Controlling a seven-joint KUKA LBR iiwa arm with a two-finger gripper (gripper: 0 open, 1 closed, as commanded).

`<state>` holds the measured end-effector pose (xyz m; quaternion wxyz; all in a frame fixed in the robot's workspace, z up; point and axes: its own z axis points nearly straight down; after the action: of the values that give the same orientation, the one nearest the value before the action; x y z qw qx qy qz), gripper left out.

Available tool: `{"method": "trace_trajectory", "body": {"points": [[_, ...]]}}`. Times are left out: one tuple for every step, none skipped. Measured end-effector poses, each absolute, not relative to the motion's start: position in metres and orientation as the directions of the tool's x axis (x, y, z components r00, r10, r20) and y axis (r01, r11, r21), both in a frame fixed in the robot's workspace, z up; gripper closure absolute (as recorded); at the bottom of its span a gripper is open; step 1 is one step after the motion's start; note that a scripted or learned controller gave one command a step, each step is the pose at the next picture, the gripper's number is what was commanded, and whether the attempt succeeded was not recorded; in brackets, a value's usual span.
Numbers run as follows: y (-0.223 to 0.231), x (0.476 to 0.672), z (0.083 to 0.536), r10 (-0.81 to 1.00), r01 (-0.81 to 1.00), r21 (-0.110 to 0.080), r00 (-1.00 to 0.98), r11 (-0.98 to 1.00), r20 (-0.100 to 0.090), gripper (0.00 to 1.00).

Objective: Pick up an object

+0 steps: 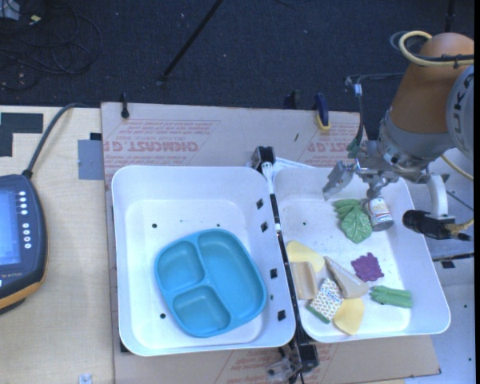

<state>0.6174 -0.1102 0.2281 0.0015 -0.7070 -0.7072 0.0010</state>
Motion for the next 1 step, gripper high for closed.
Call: {"method": "trace_trajectory", "body": {"points": [[-0.1715, 0.6091, 0.0921, 1.0, 1.0, -0.015, 0.004, -0.004, 0.001, 0.0]]}}
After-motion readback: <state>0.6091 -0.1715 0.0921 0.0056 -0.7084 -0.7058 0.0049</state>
